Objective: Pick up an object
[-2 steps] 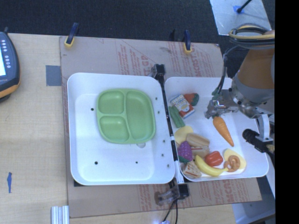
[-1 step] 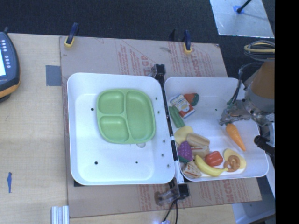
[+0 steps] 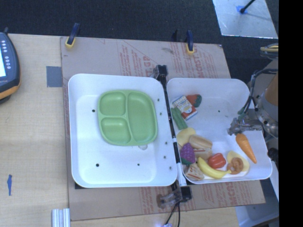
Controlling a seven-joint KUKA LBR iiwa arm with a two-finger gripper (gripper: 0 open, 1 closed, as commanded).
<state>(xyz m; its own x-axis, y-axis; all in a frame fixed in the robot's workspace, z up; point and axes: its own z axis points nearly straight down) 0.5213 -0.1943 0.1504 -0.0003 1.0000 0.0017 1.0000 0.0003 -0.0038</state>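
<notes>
Gripper [image 3: 238, 126] low at right bin's [image 3: 222, 91] right wall; whether clenched or released, cannot tell. Carrot [image 3: 246, 147] just beside and below it, against that wall, long axis slanting down-right, tip away from the claw. Judged nearest pick

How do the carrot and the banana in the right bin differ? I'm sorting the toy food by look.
The carrot is orange, straight and tapered; the banana is yellow and curved. The carrot lies apart near the bin's right wall, while the banana sits in the clutter, against the tomato. Both are toy foods lying flat in the right bin.
</notes>
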